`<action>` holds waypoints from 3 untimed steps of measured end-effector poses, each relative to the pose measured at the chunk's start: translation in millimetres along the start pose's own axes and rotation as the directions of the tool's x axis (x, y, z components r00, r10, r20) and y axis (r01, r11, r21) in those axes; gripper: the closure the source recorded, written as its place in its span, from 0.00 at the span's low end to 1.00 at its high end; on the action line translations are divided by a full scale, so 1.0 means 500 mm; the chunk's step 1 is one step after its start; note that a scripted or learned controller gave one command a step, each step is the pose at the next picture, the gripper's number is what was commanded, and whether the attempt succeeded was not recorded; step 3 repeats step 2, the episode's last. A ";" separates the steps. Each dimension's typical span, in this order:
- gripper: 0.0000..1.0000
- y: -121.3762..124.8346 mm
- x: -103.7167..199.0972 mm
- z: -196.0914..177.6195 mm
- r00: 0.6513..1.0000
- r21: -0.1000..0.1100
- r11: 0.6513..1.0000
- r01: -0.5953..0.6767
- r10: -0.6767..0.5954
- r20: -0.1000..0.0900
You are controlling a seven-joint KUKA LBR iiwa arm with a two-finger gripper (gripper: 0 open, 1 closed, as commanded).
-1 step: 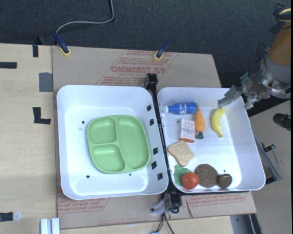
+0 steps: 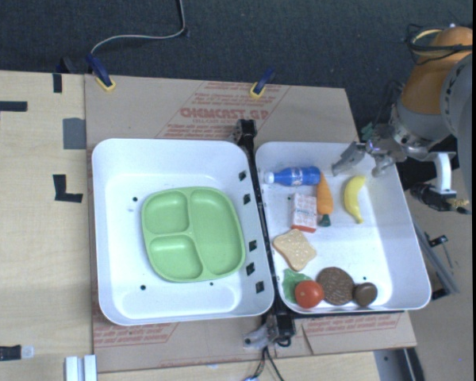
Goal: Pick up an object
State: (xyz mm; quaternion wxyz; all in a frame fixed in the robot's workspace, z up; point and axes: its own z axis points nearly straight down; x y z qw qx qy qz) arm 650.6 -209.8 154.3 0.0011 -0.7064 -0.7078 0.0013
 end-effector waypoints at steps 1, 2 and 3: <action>0.00 -0.038 0.120 0.129 1.000 -0.013 1.000 -0.001 0.001 0.003; 1.00 -0.038 0.123 0.111 1.000 -0.014 1.000 0.000 0.000 0.001; 1.00 -0.038 0.123 0.111 1.000 -0.014 1.000 0.000 0.000 0.001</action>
